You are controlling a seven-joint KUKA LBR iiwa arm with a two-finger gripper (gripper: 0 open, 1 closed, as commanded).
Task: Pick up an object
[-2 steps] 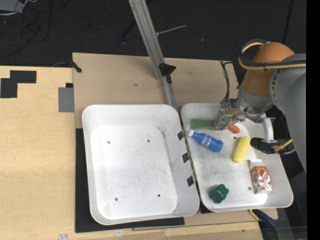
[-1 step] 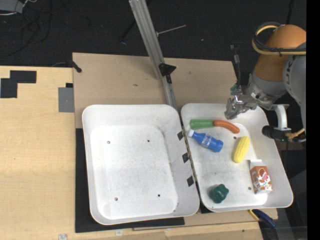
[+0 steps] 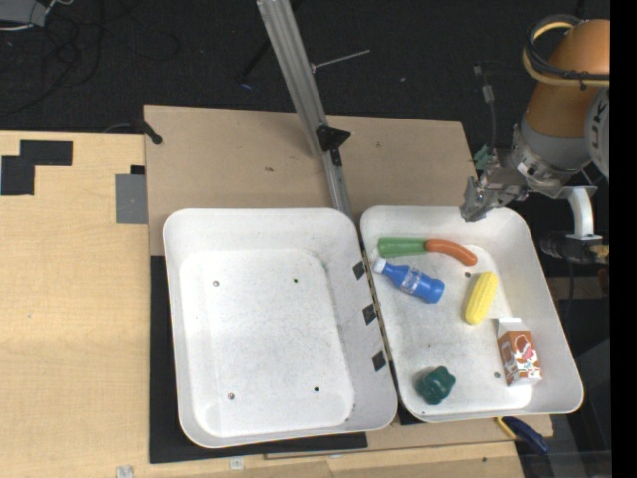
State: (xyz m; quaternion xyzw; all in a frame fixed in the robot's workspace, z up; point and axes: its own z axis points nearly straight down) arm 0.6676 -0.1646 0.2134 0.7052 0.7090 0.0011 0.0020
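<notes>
Gripper (image 3: 478, 207) over right bin (image 3: 557, 352) rim, jaws' spread unclear; dropping here risks hitting the rim, missing carrot (image 3: 428, 250)

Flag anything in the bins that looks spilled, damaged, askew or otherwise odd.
Nothing stands out. The right bin holds a carrot, blue bottle, corn cob, small carton and dark green object, all lying loose and apart, none visibly damaged or spilled. The gripper is above that bin's far edge.
</notes>
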